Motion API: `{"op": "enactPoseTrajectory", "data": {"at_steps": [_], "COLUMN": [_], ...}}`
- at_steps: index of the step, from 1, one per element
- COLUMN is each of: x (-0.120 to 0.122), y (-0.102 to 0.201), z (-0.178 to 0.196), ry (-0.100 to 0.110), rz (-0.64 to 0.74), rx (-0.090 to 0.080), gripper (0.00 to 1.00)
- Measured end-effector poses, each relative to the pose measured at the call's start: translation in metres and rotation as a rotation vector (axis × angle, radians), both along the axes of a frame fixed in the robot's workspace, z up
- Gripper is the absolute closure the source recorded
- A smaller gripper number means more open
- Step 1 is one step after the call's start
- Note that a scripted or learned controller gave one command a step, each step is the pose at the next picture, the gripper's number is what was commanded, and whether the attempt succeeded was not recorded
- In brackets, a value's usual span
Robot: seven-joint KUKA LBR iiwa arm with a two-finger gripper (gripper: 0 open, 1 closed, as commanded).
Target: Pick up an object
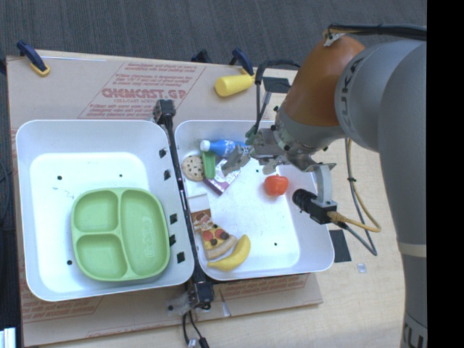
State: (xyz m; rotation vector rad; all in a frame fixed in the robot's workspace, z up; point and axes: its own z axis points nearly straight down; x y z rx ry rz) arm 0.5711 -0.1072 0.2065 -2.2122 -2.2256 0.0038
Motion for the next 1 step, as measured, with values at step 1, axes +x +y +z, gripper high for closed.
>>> {"op": "enactPoseTrajectory", "data": {"at_steps": [1], "x": [-0.0302], "y": [-0.0105], "z": [-0.1154], "ry": [0.001], "rz": [0.001], "rx": [-0.001], "gripper": [0.00]}}
